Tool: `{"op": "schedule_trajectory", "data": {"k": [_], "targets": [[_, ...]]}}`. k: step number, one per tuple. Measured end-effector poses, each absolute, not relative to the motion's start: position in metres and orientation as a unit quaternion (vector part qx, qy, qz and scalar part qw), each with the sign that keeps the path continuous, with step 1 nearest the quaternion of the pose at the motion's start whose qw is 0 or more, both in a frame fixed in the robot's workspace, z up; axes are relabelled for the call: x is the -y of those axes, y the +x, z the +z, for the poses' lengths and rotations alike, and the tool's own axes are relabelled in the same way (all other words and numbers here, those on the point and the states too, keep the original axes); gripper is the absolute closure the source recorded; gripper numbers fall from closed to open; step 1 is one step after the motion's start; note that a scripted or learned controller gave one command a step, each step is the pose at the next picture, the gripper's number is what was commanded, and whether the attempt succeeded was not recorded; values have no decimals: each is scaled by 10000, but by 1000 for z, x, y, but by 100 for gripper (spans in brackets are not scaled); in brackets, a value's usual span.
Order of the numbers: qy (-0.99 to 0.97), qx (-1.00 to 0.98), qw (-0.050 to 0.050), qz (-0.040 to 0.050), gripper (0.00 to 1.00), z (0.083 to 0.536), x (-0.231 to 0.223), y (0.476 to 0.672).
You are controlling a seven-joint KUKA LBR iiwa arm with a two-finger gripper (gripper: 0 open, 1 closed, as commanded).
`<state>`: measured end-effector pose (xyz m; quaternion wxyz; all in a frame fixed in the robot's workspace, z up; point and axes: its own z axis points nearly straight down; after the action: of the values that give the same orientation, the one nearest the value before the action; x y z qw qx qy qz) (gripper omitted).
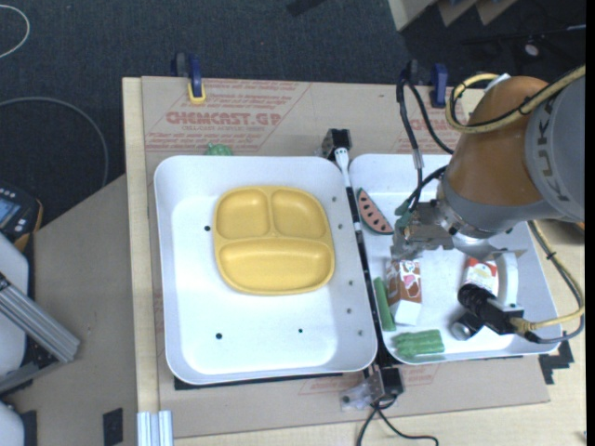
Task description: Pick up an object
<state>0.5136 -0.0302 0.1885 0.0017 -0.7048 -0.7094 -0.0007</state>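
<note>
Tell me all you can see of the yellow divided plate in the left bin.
The yellow divided plastic plate lies flat, right way up, near the middle of the shallow white left bin. It is a rounded rectangle with three compartments: two small at the far side, one wide at the near side. It looks matte. Nothing touches it but the bin floor.

bench (pixel 279 110): brown board, red lettering along its far edge | left white bin (pixel 186 277): on bench's left and middle | right white bin (pixel 372 170): touching it, toward right edge | blue clamps (pixel 193 72): far edge
</note>
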Motion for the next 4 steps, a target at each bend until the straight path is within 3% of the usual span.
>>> {"op": "schedule_trajectory", "data": {"k": [1,2,3,4], "targets": [[-7053,7089,3,-5,100,184,-33,517],[-7072,7070,2,0,0,185,-30,517],[-7052,7090,-24,-42,0,306,-59,484],[-7063,7079,-10,-7,100,310,-57,485]]}}
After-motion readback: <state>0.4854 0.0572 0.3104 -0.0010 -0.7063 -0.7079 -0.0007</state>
